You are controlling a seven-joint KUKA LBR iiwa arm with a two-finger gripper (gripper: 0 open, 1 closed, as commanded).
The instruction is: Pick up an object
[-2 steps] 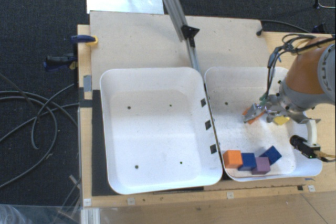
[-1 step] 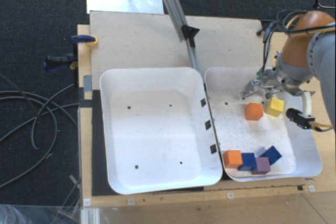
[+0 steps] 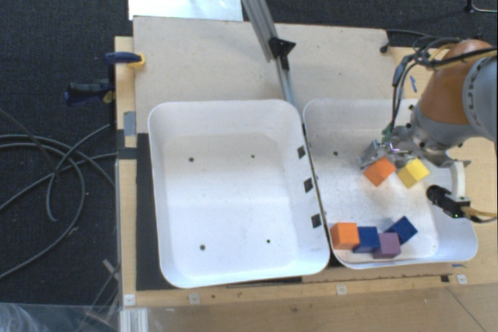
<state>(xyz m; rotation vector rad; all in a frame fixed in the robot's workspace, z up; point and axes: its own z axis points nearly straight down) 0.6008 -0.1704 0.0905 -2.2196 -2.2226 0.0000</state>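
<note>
Two-finger metal gripper (image 3: pixel 379 155) low over right shallow white plastic bin (image 3: pixel 342 128); whether fingers spread or pressed together: cannot tell. Small orange cube (image 3: pixel 379 171) touching gripper's tip, just below it, turned diagonal, no clear long axis. Small yellow cube (image 3: pixel 413 172) just right. Counted: two orange cubes, two blue, one yellow, one purple; two bins.

Arm (image 3: pixel 467 93): grey, with an orange band above the wrist; enters from the right and bends downward.
Wrist: angled down and to the left.
Gripper (image 3: pixel 379 155): low over the bench, at the arm's left end; tips point left and down.
</note>
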